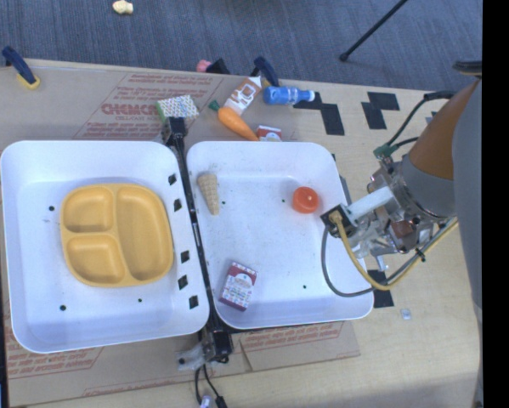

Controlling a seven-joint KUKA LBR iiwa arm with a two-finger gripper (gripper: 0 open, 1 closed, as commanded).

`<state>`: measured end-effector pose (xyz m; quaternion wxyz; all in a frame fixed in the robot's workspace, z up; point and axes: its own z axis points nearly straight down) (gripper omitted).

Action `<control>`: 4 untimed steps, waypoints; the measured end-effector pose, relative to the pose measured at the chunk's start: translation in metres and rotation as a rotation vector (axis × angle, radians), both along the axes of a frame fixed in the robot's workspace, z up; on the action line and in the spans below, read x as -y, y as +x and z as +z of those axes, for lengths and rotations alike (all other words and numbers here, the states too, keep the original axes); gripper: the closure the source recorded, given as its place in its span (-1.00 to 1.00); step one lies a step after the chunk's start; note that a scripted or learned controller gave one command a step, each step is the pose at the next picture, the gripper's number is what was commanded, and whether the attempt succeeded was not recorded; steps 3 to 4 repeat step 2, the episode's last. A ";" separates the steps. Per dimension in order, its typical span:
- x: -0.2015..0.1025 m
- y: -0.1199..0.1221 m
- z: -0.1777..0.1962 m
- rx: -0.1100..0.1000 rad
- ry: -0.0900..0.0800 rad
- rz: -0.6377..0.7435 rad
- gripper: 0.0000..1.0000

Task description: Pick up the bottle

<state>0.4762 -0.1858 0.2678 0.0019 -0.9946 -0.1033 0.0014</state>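
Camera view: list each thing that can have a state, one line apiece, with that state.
blue bottle: lying on its side on the bench behind the bins, not held.
yellow divided plate: flat, right way up, in the left bin.
ice cream cone: lying down in the right bin.
red carton: lying flat.
gripper: at the right bin's right edge.

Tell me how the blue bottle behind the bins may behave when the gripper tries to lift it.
The blue bottle lies on its side on the cardboard, so it would probably roll if nudged. It looks small and plastic, so likely light. Its rounded, smooth body may slip between the fingers.
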 end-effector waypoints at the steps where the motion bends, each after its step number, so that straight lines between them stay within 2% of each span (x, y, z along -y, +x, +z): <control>1: -0.049 -0.001 -0.137 -0.004 0.003 0.042 1.00; 2: -0.017 0.000 0.012 0.001 -0.001 0.001 1.00; 4: -0.017 0.000 0.012 0.001 -0.001 0.001 1.00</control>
